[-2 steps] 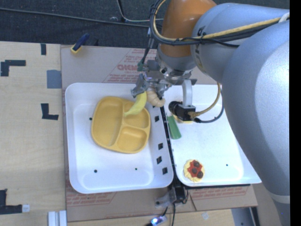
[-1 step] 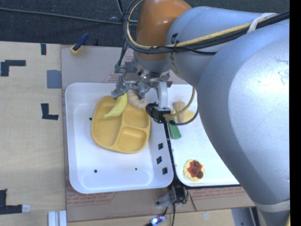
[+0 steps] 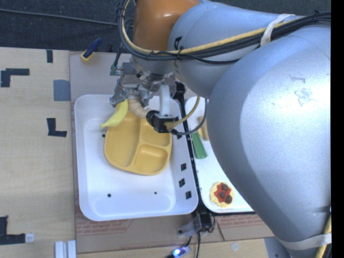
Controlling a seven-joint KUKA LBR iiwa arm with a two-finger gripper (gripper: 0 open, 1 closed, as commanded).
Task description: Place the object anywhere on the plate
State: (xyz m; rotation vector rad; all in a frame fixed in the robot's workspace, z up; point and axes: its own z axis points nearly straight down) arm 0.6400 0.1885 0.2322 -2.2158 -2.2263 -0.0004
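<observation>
Banana (image 3: 117, 116), a yellow toy one, is the object I am meant to set down. It hangs tilted at the upper left edge of the plate (image 3: 137, 148), its lower tip pointing left over the bin floor, its upper end tucked up under my jaws (image 3: 130, 98). I cannot tell from this angle whether my jaws are closed on it or merely beside it, because my own wrist hardware covers the contact point. I judge the banana to be at the plate's rim, overlapping it, so the placement looks close to done but not settled.

The plate is yellow with three compartments, and it lies tilted in the left white bin (image 3: 91, 195), near that bin's upper right part. Being yellow on yellow, banana and plate are hard to separate where they meet.

My arm comes in from the right, and its grey bulk with the orange band (image 3: 156, 12) covers much of the right white bin (image 3: 212, 168). There I can see a green stick-like object (image 3: 199, 145) and a small toy pizza with red toppings (image 3: 221, 193). These lie well apart from the plate and play no part here.

Both bins rest on a wooden table (image 3: 32, 171) marked with dark tape shapes. A small blue and yellow item (image 3: 91, 49) lies on the table above the left bin.
</observation>
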